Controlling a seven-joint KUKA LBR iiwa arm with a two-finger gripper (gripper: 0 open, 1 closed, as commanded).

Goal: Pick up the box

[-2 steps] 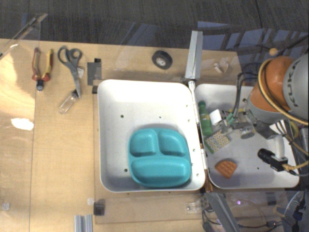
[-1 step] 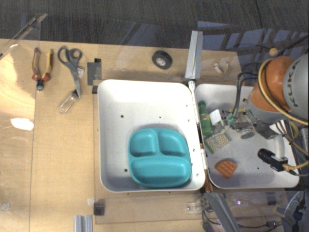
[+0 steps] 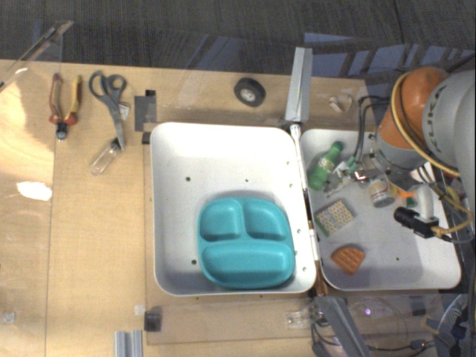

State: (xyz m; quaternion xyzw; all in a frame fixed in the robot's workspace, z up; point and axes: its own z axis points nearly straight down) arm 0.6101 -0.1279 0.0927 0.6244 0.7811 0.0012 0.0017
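The end effector [image 3: 362, 174] sits low over the far part of the right bin [image 3: 439, 274], below the grey arm [image 3: 454, 117] with its orange band [image 3: 411, 106]. Cables and the wrist crowd it, so I cannot tell whether it is open or closed. Nothing is seen gripped in it.

Just beside it, toward the bin's far left corner, lies a green bottle [image 3: 325, 166], tilted on its side. A small can [image 3: 381, 193] lies just on the near side of the end effector, with a small orange item [image 3: 406, 195] next to it. Any label on these is too small to read.

The box [image 3: 335, 216], flat and grey with a fine dotted pattern, lies near the bin's left wall, about midway along it, apart from the end effector. No writing on it can be read. Nearer the bin's front left corner lies an orange-brown lump [image 3: 347, 257].

The left bin [image 3: 223, 151] holds a teal divided tray [image 3: 245, 242] against its front edge.

The bench [image 3: 89, 259] is pale wood with glare at its left edge. Along its far edge lie pliers [image 3: 63, 104], scissors [image 3: 111, 99], a black bracket [image 3: 146, 110], a tape roll [image 3: 250, 91] and a metal bar [image 3: 300, 84]. Beyond the bench the floor [image 3: 186, 13] is dark carpet.
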